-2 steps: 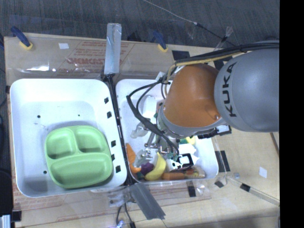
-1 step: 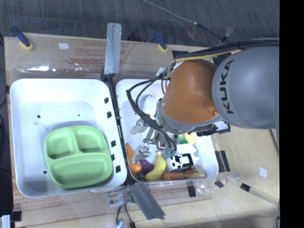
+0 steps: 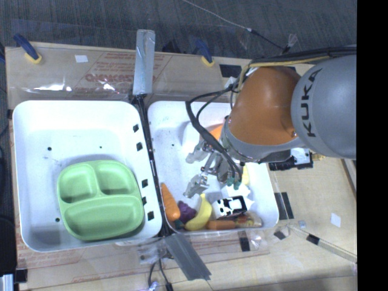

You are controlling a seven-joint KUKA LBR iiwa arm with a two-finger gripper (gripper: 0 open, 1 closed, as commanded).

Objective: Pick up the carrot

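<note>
Table with two bins | our fingers (image 3: 197, 171) spread wide, holding nothing | carrot (image 3: 170, 202) lies down-left, long axis near-vertical.

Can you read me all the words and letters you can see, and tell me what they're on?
"KUKA": dark letters running down the grey arm.
Red printing on the clear sheet behind the left bin: too blurred to read.
</note>
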